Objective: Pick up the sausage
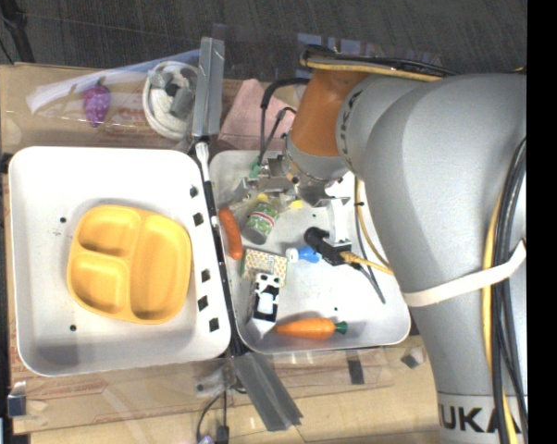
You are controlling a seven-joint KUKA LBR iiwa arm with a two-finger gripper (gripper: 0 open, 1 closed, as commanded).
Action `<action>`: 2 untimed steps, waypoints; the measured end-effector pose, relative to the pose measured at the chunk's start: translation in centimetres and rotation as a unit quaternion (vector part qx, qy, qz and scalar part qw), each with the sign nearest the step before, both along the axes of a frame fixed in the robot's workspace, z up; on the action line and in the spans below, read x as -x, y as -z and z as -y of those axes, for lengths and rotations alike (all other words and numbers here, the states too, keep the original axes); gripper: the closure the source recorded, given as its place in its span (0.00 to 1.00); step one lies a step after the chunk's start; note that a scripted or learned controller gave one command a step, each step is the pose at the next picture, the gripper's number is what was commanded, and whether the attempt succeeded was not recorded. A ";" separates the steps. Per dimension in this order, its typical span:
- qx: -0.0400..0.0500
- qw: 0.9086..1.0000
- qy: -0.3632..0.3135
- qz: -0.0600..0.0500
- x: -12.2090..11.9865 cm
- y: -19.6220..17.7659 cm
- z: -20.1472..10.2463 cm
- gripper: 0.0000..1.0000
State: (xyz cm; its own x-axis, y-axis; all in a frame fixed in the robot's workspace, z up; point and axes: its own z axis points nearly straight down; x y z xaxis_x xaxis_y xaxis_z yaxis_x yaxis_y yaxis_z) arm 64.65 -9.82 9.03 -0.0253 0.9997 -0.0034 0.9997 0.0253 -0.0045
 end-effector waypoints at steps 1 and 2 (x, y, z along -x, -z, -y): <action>-0.001 1.000 -0.002 -0.002 0.0 -0.8 -0.1 1.00; -0.002 0.997 -0.071 0.001 -0.5 -8.4 5.4 1.00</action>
